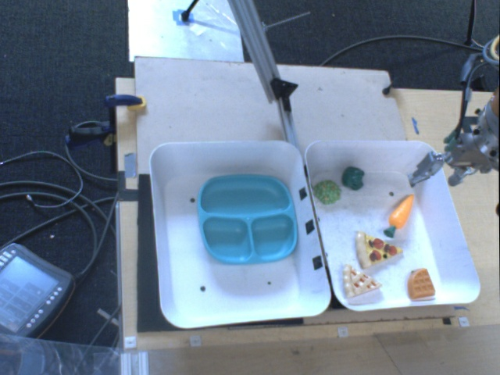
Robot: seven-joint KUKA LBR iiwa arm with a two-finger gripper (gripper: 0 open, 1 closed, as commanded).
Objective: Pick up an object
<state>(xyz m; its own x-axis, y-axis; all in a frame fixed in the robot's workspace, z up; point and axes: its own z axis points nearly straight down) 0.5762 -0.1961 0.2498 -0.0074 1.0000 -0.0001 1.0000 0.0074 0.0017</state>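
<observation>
The carrot (401,210) is picked out as the likeliest target: a small orange toy with a green stub at its lower end, lying tilted in the right bin (461,241), near that bin's right wall. It is judged to be light, stiff moulded plastic, smooth and probably a little slippery, so a pinch across the thick orange body, square to its long axis, looks better than one on the narrow green tip. Nothing fragile is expected here.

Below the carrot two pizza slices (377,250) are seen lying flat, one above the other; being thin, they would probably be harder to get fingers under. An orange waffle-like piece (421,284) sits in the bin's lower right corner. Toward the bin's upper left a light green ball (327,192) and a darker green lump (353,178) rest near each other, rounded and likely to roll if nudged.

The gripper (437,168) is seen above the right bin's upper right corner, near the carrot but apart from it. Nothing is seen held; how its fingers are set cannot be told.

In the left bin (168,233) a blue divided tray (247,218) lies flat.
</observation>
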